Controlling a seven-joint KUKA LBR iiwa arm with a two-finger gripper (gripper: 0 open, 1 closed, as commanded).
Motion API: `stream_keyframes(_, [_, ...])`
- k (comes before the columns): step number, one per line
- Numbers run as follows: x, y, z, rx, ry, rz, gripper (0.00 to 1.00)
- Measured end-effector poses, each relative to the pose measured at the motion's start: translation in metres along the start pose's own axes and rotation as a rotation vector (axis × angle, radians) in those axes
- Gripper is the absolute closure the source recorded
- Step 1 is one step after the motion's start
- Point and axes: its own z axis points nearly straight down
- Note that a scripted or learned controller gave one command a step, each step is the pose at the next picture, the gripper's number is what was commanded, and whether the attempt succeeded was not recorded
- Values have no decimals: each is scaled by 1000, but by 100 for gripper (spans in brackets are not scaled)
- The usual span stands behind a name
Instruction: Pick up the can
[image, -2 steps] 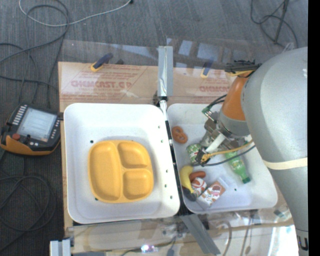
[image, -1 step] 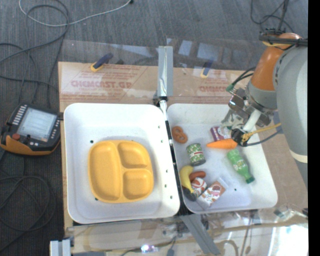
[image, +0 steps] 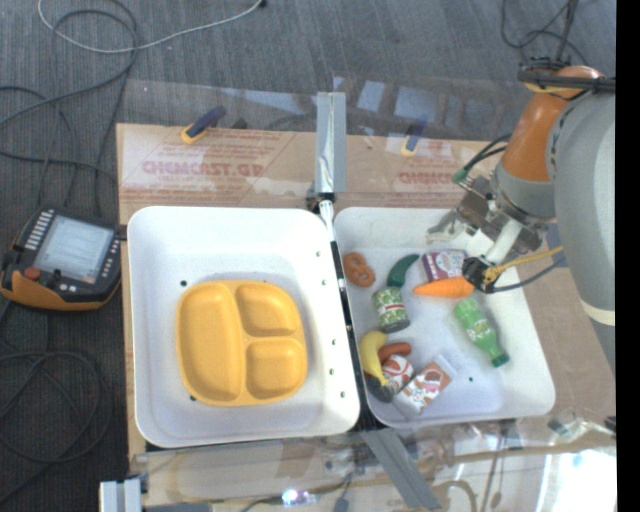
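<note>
Crowding can (image: 391, 309): banana (image: 371, 352), pretzel (image: 359, 268)

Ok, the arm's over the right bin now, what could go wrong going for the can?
1. The can sits crowded: a banana just below it and a green pepper just above, so the gripper may bump or grab a neighbour.
2. The gripper hangs near the carrot and purple carton, away from the can; descending here would likely miss it.
</note>
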Motion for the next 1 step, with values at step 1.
stream_keyframes(1, [6,-71,94,-10,10,153,0])
